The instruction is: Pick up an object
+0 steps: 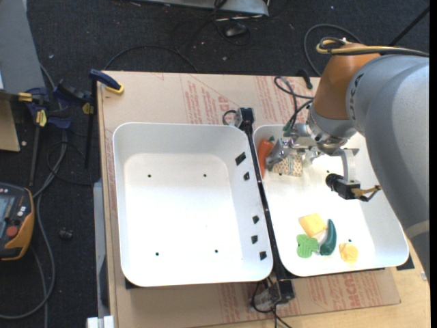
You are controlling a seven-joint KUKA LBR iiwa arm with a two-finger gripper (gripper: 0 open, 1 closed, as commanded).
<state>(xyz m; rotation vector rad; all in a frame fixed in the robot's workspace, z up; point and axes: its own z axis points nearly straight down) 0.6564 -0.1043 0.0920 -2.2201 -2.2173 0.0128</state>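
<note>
Camera view: the gripper [290,157] is low in the far left corner of the right bin [382,217], just beside an orange piece [265,147] and a speckled object [294,167]. I cannot tell how the gripper is set, or whether anything is held. 4 small things lie near the front: yellow block [311,223], green piece [306,246], dark green piece [329,238], yellow piece [349,253]. By my judgement, nothing is lifted yet; the grasp and raise remain.

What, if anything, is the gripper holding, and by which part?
It cannot be told: the gripper sits low over a speckled object near the right bin's far-left corner, grip hidden.
</note>
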